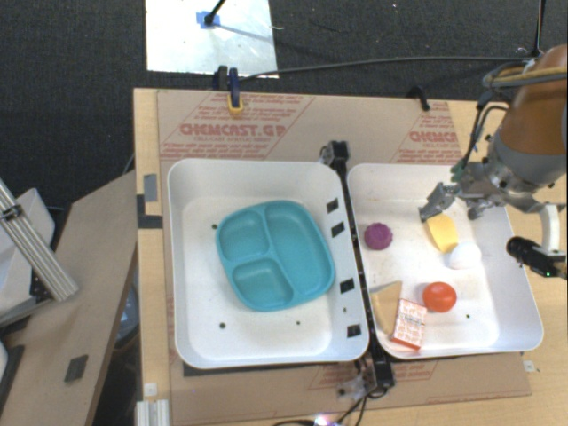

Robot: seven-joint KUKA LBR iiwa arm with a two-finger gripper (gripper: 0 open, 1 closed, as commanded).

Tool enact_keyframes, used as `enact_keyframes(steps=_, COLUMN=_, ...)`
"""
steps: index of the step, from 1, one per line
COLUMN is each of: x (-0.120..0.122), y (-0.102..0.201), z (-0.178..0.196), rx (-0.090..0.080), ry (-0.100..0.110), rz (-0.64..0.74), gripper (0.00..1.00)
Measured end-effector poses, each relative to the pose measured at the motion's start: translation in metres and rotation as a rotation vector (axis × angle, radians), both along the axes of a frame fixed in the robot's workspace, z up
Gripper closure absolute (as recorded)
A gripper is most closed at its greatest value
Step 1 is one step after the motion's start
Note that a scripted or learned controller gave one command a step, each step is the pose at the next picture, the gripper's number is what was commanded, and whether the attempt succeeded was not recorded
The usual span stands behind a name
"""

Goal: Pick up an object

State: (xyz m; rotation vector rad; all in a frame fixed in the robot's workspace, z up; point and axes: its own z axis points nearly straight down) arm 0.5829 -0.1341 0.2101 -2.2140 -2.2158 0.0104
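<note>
The gripper (457,198) hangs over the right bin (524,327), fingers spread wide, holding nothing. A yellow block (442,233) lies just below it, with a white ball (463,256) touching the block. A purple ball (378,236), red ball (438,296) and packet (409,324) lie nearby. The left bin (191,327) holds a teal tray (274,254)

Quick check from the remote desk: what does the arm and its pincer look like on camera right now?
The arm shows a broad orange band above a grey wrist section with metal fittings. A thin dark cable loops down beside it. The pincer is small, grey and metallic, built of angular parts. A separate black piece juts out below the wrist at the right.
</note>
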Motion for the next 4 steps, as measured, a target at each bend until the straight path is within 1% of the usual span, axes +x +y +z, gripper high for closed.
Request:
enact_keyframes(steps=1, x=0.003, y=0.0, z=0.007, rx=-0.002, ry=-0.012, rz=0.003, gripper=0.0)
enact_keyframes(steps=2, x=0.004, y=0.003, z=-0.055, rx=-0.001, ry=-0.009, rz=0.001, gripper=0.0)
enact_keyframes(steps=3, x=0.003, y=0.001, z=-0.097, rx=-0.001, ry=-0.009, rz=0.0, gripper=0.0)
enact_keyframes(steps=4, x=0.003, y=0.002, z=-0.127, rx=-0.001, ry=-0.011, rz=0.0, gripper=0.0)
